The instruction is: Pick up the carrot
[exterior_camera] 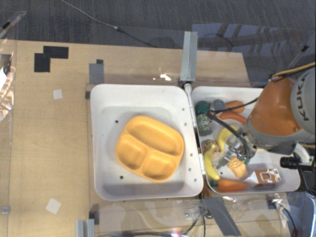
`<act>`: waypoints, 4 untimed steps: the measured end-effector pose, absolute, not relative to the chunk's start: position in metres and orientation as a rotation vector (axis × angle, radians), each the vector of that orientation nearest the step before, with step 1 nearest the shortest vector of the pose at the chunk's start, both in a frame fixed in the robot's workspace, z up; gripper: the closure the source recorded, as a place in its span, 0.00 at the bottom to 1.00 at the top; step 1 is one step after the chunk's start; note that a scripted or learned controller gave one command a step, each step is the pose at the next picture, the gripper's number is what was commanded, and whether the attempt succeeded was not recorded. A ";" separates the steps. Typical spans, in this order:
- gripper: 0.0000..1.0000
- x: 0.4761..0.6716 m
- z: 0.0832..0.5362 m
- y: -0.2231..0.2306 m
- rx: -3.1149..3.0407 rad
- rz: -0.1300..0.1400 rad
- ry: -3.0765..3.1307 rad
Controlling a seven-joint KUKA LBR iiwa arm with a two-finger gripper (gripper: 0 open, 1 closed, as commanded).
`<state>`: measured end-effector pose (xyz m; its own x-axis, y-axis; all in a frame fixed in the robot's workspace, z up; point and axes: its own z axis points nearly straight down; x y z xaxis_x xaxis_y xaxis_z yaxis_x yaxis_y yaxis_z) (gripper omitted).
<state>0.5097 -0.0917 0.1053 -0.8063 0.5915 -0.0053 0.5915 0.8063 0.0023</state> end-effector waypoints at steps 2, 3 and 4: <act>1.00 0.524 0.108 -0.141 0.929 0.000 2.993; 0.00 0.524 0.109 -0.139 0.925 0.001 2.994; 0.00 0.505 0.092 -0.118 0.998 0.003 2.972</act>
<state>0.5053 -0.1179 0.0923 -0.7973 0.6036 -0.0053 0.6035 0.7973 0.0036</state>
